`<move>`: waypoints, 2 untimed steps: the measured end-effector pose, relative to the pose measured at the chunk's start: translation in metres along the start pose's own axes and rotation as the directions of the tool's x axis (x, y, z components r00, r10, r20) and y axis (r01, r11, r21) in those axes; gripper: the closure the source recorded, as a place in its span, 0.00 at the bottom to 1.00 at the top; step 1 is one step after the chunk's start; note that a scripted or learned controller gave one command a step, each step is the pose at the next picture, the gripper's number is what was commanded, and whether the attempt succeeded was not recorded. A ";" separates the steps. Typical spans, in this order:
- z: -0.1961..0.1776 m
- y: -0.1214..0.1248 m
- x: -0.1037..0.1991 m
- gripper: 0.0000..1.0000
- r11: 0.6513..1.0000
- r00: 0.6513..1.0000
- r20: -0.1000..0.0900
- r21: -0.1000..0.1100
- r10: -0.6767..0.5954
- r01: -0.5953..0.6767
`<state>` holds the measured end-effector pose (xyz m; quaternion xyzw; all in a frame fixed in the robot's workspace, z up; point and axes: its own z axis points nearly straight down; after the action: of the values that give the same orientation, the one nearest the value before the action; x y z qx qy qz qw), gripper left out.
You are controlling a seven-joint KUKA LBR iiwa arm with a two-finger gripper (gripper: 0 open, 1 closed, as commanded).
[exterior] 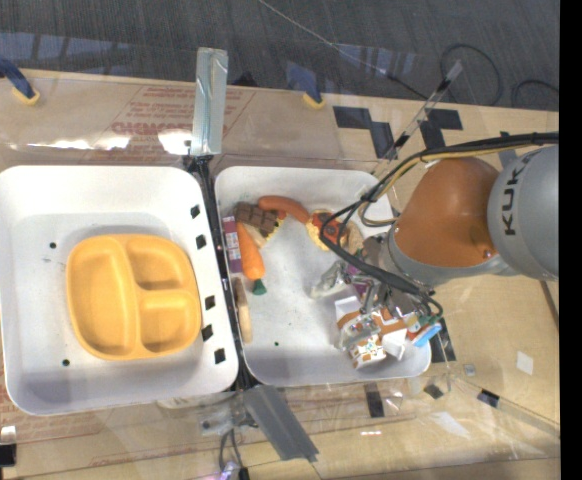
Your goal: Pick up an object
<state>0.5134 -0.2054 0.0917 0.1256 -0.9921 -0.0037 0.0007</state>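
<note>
My gripper [371,336] is low in the near right corner of the right bin [291,363], below the orange wrist band [449,213]. Small white and orange parts crowd around its tip, and I cannot make out anything held there. Several toy foods lie in this bin: an orange carrot [254,258] with a green end, a reddish sausage [281,206], a brown piece [255,219], and a yellow and red piece [322,229] by the arm's cables. A crumpled clear wrapper [328,283] lies just left of the gripper.
The left bin [31,198] holds a yellow divided plate [131,294]. A purple packet [233,246] and a tan stick [243,313] lie along the right bin's left wall. Black cables [371,193] loop over the bin's far right.
</note>
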 end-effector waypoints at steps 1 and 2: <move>0.001 0.062 0.013 0.00 0.996 0.996 0.002 0.006 0.090 -0.090; -0.010 0.062 0.011 1.00 0.997 0.997 0.005 0.008 0.083 -0.083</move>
<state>0.4874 -0.1484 0.1023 0.0843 -0.9964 0.0001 -0.0019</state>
